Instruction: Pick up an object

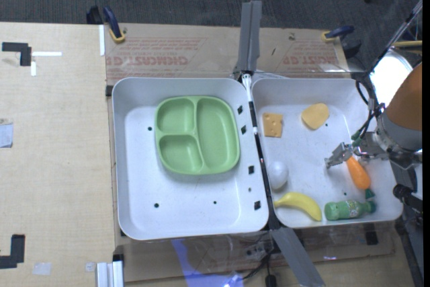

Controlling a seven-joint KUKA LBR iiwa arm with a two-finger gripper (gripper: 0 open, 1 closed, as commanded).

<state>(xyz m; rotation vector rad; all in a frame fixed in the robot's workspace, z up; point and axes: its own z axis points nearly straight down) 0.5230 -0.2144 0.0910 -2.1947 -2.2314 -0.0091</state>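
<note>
Camera view: the table carries two white bins side by side. The left bin (134, 212) holds a green divided plate (197, 135). The right bin (295, 94) holds six loose items: a cheese wedge (272, 124), a yellow chip-shaped piece (315, 115), a white egg (277, 174), a banana (299, 205), a green bottle (348, 210) lying on its side, and a carrot (359, 173).

The arm enters from the right, and the hand (340, 156) sits low over the right bin, just beside the upper end of the carrot. Its metal fingers (334, 159) appear slightly apart, with nothing visible between them. Nothing is held.

Assessment: the carrot is the nearest candidate and the likely target. It lies tilted, its lower end close to the bottle cap and the bin's right wall. A sound grasp would centre the hand over the carrot's middle, fingers straddling its narrow width, not its length, and descend fully before closing.

Risk: a grip at the tip may slip off the taper, and crowding from the bottle and wall leaves little room.
</note>
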